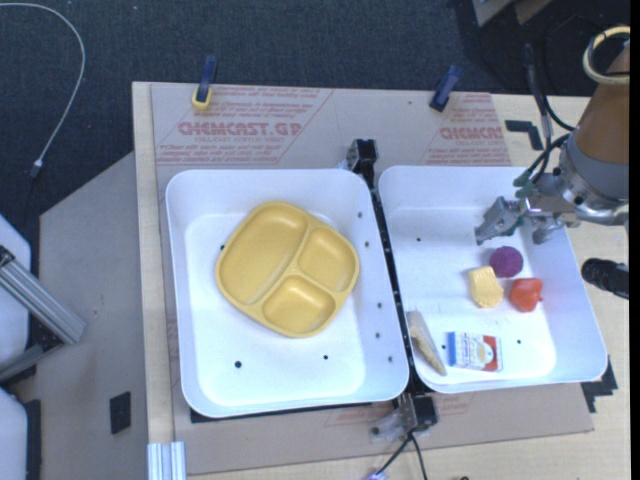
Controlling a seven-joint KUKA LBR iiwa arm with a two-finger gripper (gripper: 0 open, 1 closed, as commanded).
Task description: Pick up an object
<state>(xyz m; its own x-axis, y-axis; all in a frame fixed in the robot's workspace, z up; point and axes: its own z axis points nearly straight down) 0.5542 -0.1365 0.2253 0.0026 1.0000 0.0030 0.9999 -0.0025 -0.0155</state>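
Bench (pixel 150 268) carries 2 shallow white bins side by side. Left bin (pixel 200 368) holds 1 yellow divided plate (pixel 288 280) with 3 compartments, lying flat near the bin's middle.

Right bin (pixel 430 208) holds 5 small items, all toward its near half. Purple round piece (pixel 507 260) sits farthest back. Just in front of it, yellow block (pixel 485 288) on the left and red-orange piece (pixel 526 293) on the right, close together; contact between them cannot be judged. Nearer the front edge lies a flat white card with blue and red print (pixel 471 351), and beside it on the left a tan wedge-shaped piece (pixel 424 343) against the bin's inner wall.

Arm (pixel 600 138) enters from the right, wrist over the right bin's far right portion. Gripper (pixel 518 220) hangs above the bin floor just behind the purple round piece. Nothing shows between the jaws; how far apart they stand cannot be told.
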